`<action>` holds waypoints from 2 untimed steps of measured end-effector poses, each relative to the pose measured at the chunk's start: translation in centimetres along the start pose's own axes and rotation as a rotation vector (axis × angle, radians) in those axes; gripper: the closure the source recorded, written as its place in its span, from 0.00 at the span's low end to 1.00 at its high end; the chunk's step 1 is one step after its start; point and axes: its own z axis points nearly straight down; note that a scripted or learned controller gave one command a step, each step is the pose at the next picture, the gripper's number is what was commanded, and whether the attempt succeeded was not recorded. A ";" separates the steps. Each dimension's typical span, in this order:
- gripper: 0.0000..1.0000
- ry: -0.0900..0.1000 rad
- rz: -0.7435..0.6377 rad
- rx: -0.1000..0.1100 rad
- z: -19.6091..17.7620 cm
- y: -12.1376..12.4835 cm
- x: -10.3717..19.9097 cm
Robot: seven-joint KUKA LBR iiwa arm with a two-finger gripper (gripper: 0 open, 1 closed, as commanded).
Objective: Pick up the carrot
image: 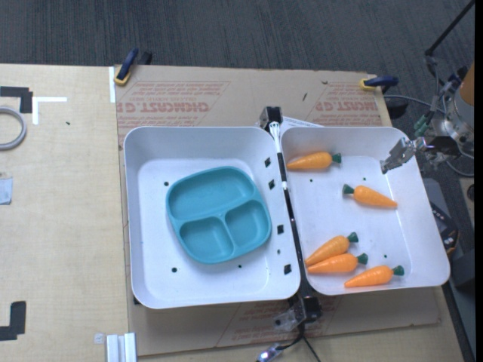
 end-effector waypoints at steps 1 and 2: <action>0.00 0.001 0.002 0.000 13.5 0.5 -1.4; 0.00 -0.003 0.003 -0.006 15.3 0.2 -1.0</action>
